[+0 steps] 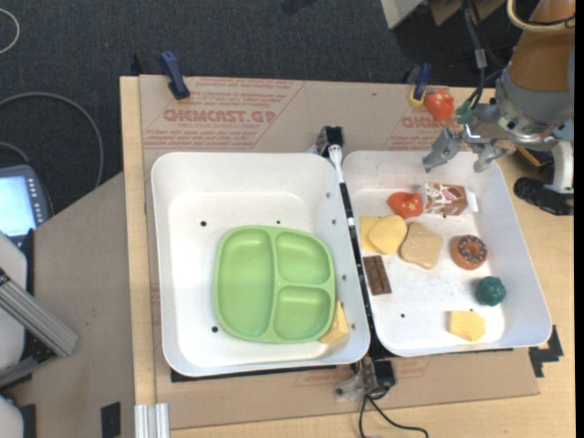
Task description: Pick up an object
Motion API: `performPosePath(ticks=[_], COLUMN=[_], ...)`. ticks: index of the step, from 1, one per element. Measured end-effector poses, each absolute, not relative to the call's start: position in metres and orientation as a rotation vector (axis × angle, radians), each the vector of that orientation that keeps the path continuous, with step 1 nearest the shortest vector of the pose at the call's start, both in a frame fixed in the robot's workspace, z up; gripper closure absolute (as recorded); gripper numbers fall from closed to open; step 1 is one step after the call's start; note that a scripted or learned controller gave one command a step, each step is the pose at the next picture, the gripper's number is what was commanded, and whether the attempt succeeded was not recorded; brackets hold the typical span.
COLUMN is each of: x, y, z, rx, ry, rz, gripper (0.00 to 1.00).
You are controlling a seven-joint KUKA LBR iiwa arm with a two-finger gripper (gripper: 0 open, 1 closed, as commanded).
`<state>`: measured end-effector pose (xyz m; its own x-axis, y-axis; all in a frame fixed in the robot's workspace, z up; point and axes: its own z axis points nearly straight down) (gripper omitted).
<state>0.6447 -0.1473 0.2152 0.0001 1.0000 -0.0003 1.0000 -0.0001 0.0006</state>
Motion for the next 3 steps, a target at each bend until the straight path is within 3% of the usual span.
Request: performPosePath(ticks=[1,2,3], x=[0.632,0.633,0.597], y=[-0.098,-0.097,-0.008], z=[0.109,0.119,0.190], rx=[2.219,2.219,2.211], ry=[2.219,2.218,2.231], rz=[0.003,0.005,0.011], gripper=[0.00,1.00,1.00])
